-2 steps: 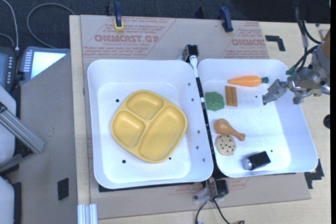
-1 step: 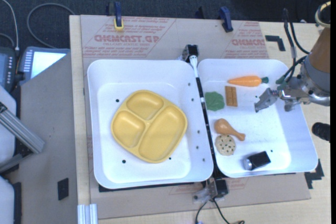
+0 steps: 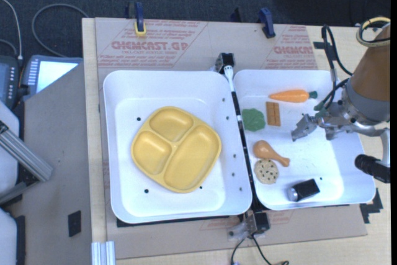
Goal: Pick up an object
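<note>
Two shallow white bins are seen side by side on the table. The left bin (image 3: 118, 133) carries a yellow three-compartment plastic plate (image 3: 176, 149). The right bin (image 3: 347, 177) carries the candidate objects: an orange toy carrot (image 3: 289, 96) at the far side, a tan rectangular cracker piece (image 3: 273, 113) just near of it, a green leafy toy vegetable (image 3: 252, 119) by the left wall, a tan toy drumstick (image 3: 270, 152), a speckled round cookie (image 3: 267, 171) just near of the drumstick, and a small black and silver block (image 3: 303, 190) at the near edge.

The hand (image 3: 305, 128) is recorded over the middle of the right bin, right of the cracker piece and apart from every object. Nothing is seen between its fingers; whether they are spread or pressed together cannot be told at this resolution.

Progress is judged early: no object is grasped or lifted. Selection, descent, closure and lift are left.
</note>
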### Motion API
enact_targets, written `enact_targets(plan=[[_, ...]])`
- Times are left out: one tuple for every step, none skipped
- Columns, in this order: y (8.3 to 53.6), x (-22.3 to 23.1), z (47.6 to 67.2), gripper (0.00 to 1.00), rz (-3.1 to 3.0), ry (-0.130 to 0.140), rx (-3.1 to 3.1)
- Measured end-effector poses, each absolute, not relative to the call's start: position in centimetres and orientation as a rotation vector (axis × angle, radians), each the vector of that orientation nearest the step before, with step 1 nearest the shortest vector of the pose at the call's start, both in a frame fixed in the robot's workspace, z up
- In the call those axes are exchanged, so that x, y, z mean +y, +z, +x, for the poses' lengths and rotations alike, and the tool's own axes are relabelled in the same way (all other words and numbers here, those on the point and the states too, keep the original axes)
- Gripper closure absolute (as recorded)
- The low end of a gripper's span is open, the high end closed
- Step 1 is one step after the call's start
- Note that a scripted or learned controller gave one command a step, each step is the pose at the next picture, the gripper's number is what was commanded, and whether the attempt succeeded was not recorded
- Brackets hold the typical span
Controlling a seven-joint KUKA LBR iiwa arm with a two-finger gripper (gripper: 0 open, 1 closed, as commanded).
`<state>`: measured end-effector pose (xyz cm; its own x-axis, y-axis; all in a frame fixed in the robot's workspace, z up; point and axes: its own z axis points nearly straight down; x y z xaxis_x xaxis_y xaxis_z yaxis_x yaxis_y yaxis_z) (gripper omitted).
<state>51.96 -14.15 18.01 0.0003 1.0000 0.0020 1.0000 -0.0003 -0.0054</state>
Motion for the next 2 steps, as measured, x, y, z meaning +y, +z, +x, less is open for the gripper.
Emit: enact_targets(plan=[[11.7,-14.1,52.0,0.00,-2.218,0.003,-2.217],[13.0,-14.2,52.0,1.00,-2.223,0.000,-2.221]])
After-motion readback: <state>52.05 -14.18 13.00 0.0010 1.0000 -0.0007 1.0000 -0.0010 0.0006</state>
